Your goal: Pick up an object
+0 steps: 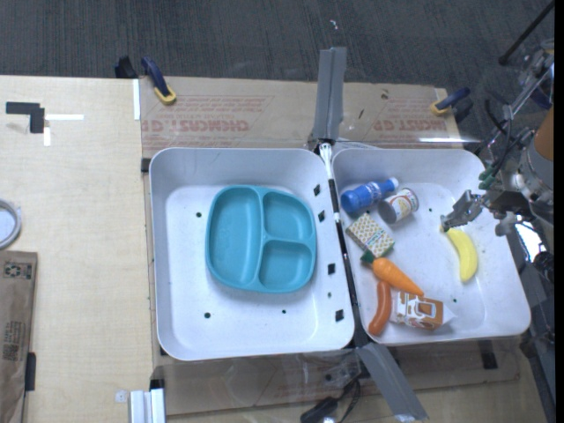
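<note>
The right bin [493, 324] holds a yellow banana [463, 254], a blue bottle [366, 195], a small can [399, 207], a patterned box [369, 233], a carrot [397, 276], an orange sausage [381, 308] and a small carton [419, 311]. My gripper [480, 218] hangs over the bin's right side, just above the banana's top end. It looks open, with nothing between its fingers. One fingertip [458, 212] is close to the banana's tip.
The left bin [167, 263] holds a teal divided plate [262, 238]. A grey divider post [330, 95] rises behind the wall between the two bins. Clamps and cardboard lie along the back edge. Cables hang by the arm at the right.
</note>
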Robot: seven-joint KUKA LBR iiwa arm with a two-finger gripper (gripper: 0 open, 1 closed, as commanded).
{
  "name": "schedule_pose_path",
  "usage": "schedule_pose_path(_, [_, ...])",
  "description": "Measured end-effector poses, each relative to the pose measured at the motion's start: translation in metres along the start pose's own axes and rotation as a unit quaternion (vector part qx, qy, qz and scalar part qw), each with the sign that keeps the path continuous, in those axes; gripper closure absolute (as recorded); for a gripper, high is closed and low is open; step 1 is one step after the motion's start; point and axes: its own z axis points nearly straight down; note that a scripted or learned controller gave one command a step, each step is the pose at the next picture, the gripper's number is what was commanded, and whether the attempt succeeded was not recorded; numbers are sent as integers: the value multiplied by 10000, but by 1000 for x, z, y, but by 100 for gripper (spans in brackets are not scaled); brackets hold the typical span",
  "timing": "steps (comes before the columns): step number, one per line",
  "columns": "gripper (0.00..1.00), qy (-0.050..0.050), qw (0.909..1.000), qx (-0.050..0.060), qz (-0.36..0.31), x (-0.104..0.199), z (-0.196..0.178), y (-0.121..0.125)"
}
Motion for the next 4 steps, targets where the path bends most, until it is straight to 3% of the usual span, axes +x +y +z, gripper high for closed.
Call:
schedule_pose_path(1, [0,8,9959,2,-908,-15,144,19])
schedule_pose_path(2, [100,4,9960,0,-895,-16,135,19])
schedule_pose_path(3, [0,4,9960,2,-892,-16,135,19])
schedule_pose_path(4, [100,0,9960,4,-889,-16,126,19])
